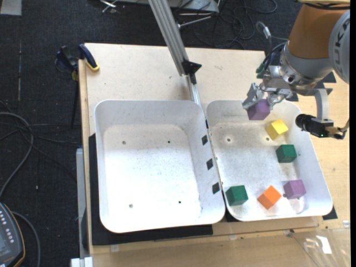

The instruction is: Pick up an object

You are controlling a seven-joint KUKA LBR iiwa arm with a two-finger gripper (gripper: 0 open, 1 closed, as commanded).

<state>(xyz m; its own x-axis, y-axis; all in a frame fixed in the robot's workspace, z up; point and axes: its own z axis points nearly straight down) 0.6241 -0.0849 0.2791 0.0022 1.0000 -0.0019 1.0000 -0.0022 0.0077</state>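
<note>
Black carpet strewn with cables surrounds a pale wooden bench (139,71) on which two shallow white plastic bins are set. A small purple cube (258,110) is pinched between the fingers of the two-finger gripper (260,100) above the right bin (245,149), so the pick appears done. The arm is reached in from the right, wrist angled downward.

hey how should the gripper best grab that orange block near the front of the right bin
From straight above, closing on two opposite flat side faces of the orange block. It lies flat on the bin floor, with gaps to the green block and purple block that probably admit fingers.
</note>
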